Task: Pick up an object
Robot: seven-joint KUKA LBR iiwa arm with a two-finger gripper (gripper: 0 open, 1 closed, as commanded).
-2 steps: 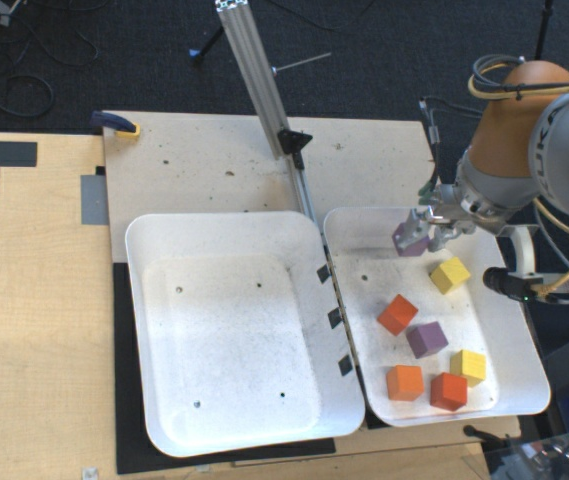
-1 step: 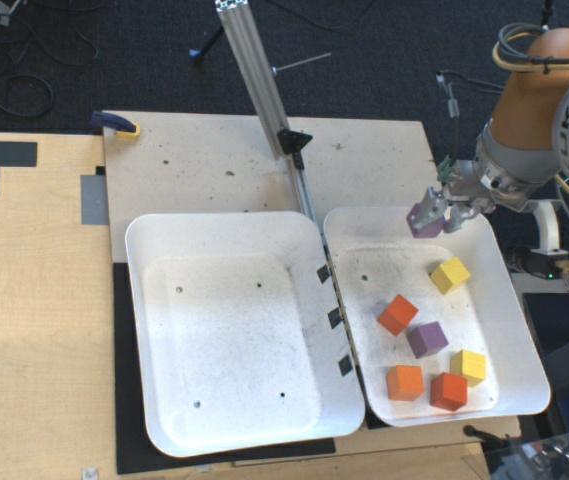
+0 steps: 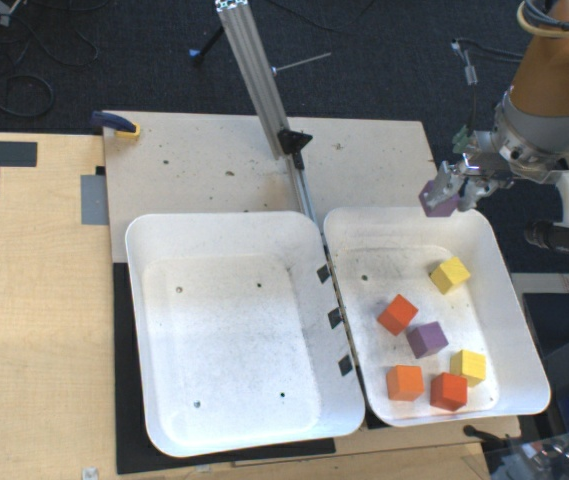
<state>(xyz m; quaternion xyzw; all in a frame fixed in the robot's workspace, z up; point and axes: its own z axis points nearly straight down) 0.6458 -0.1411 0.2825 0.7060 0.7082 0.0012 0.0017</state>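
Hovering over the far right corner of the right bin (image 3: 524, 368), the gripper (image 3: 451, 190) grasps a purple block (image 3: 437, 201) between its fingers, the block lifted clear of the bin floor and seen just above the bin's far rim. The arm (image 3: 544, 88), grey with an orange band above the wrist, enters from the right edge of the camera view and slopes down toward the gripper. Inside the right bin lie six more blocks: a yellow block (image 3: 449, 275) nearest the far side, an orange-red block (image 3: 397, 314) toward the middle, a second purple block (image 3: 426, 339) just beside and nearer than it, an orange block (image 3: 404, 382) near the front, a red block (image 3: 449, 391) just to its right, and a second yellow block (image 3: 468, 366) touching or almost touching the red one from behind. The left bin (image 3: 154, 268) sits edge to edge with the right bin, its white floor marked by faint grey scuffs and a few dark specks. A slanted aluminium rail (image 3: 254, 68) rises from the seam between the two bins toward the top of the view, with a checkered tag at its upper end. A blue and yellow clamp (image 3: 116, 124) grips the far left corner of the pale bench board (image 3: 214, 168). Cables lie on the dark floor (image 3: 64, 38) beyond the bench.
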